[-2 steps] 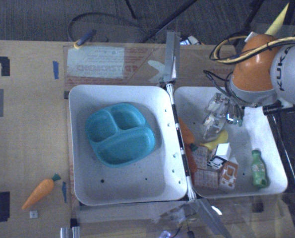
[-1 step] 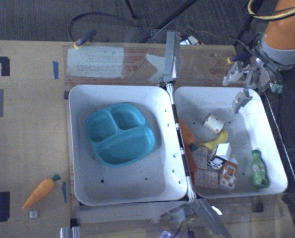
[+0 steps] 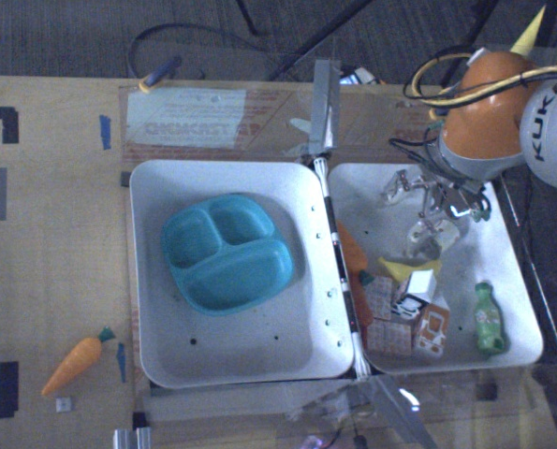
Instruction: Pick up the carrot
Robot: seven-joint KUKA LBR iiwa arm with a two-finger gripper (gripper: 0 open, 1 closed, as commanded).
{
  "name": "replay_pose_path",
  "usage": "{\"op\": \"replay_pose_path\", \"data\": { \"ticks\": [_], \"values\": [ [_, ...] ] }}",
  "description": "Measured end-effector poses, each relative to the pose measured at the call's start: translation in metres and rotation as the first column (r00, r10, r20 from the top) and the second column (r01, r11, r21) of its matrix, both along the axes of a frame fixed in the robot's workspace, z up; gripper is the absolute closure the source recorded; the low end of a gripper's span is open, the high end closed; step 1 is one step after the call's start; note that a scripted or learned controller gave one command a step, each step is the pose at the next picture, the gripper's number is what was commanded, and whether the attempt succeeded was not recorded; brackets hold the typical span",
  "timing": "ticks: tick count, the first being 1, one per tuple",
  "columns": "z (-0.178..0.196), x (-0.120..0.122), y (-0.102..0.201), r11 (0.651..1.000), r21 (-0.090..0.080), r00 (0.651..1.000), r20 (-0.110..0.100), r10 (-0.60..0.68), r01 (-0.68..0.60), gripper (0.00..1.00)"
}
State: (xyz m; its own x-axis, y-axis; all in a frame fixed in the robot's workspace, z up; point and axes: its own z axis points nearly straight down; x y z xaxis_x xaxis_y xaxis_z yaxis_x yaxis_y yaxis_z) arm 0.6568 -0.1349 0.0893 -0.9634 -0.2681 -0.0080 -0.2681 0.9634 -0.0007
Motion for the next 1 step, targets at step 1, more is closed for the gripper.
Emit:
{"op": "replay_pose_path", "data": {
  "ticks": [1],
  "values": [
    [-0.0009,0.0120,0.0344,0.986,-0.002,0.986,0.002,0.165,-0.165,0.00]
  ]
}}
